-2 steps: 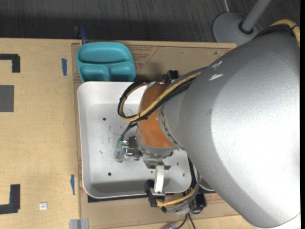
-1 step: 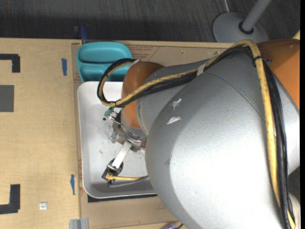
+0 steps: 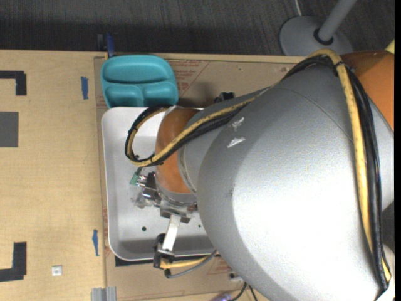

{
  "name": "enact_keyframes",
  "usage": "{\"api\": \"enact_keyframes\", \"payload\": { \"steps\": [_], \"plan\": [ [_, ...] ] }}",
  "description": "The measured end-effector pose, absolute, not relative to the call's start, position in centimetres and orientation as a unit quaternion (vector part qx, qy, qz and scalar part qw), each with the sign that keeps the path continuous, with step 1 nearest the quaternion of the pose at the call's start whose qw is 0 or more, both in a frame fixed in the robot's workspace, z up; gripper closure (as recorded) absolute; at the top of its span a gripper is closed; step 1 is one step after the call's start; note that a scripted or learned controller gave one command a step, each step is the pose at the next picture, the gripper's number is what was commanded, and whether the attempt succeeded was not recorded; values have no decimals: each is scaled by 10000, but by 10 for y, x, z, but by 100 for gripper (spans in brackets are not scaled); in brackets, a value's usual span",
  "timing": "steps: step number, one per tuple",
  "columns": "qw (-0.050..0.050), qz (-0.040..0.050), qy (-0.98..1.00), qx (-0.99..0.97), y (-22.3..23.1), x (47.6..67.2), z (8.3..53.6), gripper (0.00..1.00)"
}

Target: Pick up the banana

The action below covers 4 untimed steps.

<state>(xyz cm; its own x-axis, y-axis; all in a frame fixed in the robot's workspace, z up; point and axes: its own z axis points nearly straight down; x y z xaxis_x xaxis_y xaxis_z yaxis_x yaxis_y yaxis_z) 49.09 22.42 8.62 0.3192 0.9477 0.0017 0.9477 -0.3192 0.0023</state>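
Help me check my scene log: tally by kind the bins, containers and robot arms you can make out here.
White bin: 1
Teal container: 1
Grey arm: 1
Total: 3

Mostly grey, white and tan with a few bright bits

The arm (image 3: pixel 294 187) is silvery grey with an orange band (image 3: pixel 172 149) and a yellow-and-black cable (image 3: pixel 188 130) looped over it. The bin (image 3: pixel 119 187) on the left is plain white, the tray (image 3: pixel 139 80) at its far end is teal, the bench (image 3: pixel 50 168) is cardboard tan with black marks and small blue tape bits, and the floor (image 3: pixel 156 5) is dark grey.
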Motion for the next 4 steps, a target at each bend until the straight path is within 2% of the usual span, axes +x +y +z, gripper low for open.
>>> {"api": "enact_keyframes", "payload": {
  "steps": [1,2,3,4],
  "plan": [
    [-4,-9,3147,9492,225,479,119,0],
    [-1,-4,4130,9107,225,479,155,0],
    [-5,4,5904,8071,224,480,86,0],
    [-8,23,5902,8073,226,480,96,100]
  ]
}}
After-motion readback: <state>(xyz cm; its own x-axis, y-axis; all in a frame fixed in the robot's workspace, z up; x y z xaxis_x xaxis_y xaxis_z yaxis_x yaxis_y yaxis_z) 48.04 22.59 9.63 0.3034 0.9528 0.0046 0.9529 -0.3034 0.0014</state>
